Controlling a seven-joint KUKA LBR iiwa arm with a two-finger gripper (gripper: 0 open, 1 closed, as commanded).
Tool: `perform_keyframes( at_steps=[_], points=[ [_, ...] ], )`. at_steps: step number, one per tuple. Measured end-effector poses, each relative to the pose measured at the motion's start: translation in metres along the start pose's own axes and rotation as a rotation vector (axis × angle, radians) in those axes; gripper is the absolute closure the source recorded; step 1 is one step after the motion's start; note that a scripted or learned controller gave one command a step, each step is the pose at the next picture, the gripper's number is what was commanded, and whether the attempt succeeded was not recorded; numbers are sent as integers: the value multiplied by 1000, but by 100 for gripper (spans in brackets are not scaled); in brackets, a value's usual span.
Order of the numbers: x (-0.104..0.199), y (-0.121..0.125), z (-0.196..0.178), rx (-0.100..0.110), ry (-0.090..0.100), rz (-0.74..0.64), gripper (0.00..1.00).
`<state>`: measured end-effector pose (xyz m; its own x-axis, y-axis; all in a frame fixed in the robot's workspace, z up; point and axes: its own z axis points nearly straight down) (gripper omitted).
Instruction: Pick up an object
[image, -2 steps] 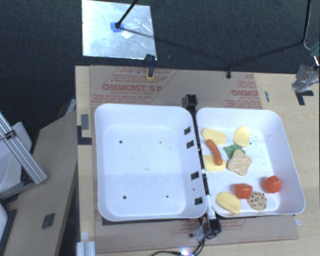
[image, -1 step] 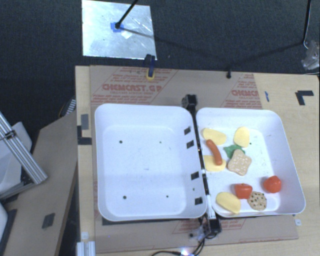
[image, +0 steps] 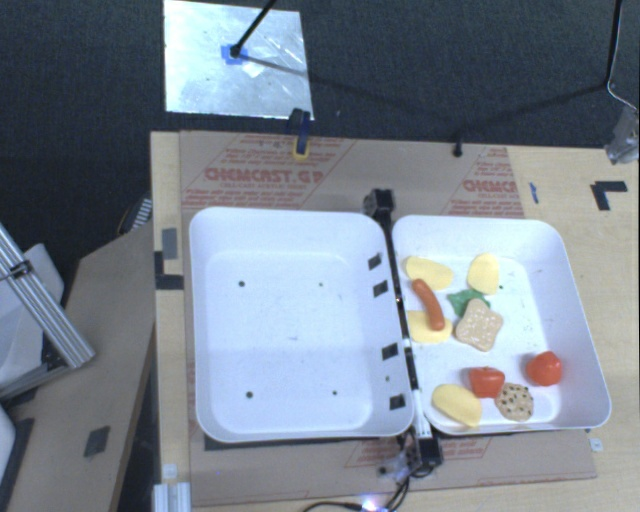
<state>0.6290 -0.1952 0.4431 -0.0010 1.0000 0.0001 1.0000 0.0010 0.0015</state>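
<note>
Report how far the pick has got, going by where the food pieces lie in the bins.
Done: nothing visibly. All the toy food lies in the right bin: the sausage, the bread slice, the cookie, two red pieces and several yellow pieces, one at. In hand: nothing is lifted; every piece rests on the bin floor. Left: the whole pick, from approach through grasp and lift.
</note>
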Motion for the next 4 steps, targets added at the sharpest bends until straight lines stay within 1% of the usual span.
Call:
perform_keyframes(
  at_steps=[1,2,3,4],
  points=[
    [-11,41,-8,-4,-4,-3,100],
    [-11,-67,9,5,2,2,100],
    [-10,9,-13,-7,-4,-6,100],
    [10,-28,-12,0,0,-4,100]
  ],
)
